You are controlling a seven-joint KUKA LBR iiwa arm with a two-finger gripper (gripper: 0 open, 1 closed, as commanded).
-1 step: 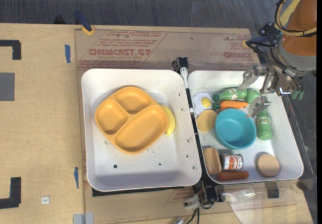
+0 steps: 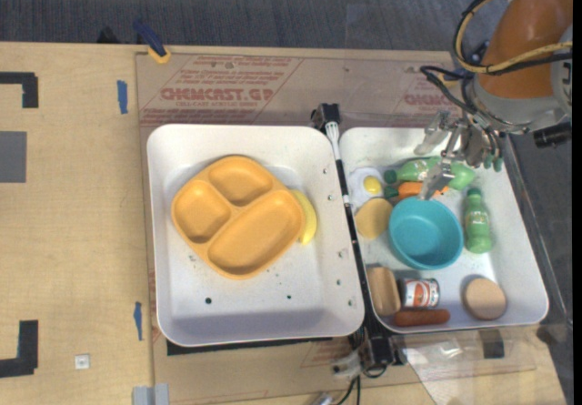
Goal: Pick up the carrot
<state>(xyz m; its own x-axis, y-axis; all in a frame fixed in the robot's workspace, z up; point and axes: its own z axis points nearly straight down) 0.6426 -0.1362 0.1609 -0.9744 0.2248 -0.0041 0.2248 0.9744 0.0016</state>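
Note:
The carrot [image 2: 410, 187] is a small orange piece with a green top, lying near the back of the right bin [image 2: 532, 278], just behind the teal bowl [image 2: 425, 233]. My gripper [image 2: 445, 172] hangs over the back of that bin, just right of the carrot and partly over a light green item [image 2: 461, 177]. Its tip reaches down close to the carrot's right end. I cannot make out anything held in it. The orange wrist band [image 2: 527, 30] sits above, at the upper right.
The right bin is crowded: a green bottle [image 2: 475, 221], brown egg [image 2: 484, 297], can [image 2: 419, 292], sausage [image 2: 420, 317], bread roll [image 2: 382, 288], tan disc [image 2: 373, 218] and fried egg [image 2: 366, 183]. The left bin [image 2: 173, 303] holds an orange divided plate [image 2: 238, 215] and a yellow piece [image 2: 308, 217].

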